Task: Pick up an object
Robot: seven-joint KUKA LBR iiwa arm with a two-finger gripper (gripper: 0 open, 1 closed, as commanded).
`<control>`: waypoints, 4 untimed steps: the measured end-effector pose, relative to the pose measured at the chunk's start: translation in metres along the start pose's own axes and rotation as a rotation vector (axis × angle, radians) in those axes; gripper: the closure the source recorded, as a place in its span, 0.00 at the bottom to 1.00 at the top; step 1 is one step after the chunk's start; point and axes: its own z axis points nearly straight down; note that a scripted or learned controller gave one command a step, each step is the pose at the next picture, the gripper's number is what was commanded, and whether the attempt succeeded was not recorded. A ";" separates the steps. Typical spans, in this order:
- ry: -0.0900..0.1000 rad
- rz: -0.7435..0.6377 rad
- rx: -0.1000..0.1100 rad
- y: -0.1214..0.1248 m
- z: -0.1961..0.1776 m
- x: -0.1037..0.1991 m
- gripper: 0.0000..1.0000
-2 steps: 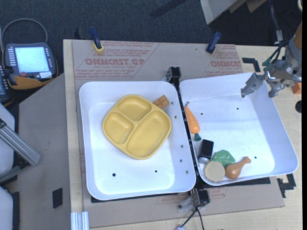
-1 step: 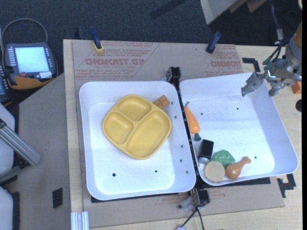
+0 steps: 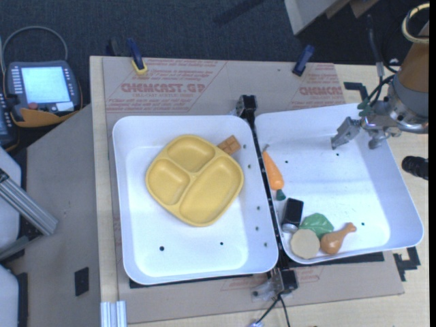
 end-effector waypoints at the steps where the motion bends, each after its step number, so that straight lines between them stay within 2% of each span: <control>1: 0.002 -0.001 0.006 0.002 0.063 0.005 0.00; 2: -0.004 0.000 -0.004 0.003 0.123 0.004 0.00; 3: -0.007 -0.001 -0.016 0.006 0.106 0.003 1.00; 4: -0.003 -0.001 -0.008 0.011 0.062 0.000 1.00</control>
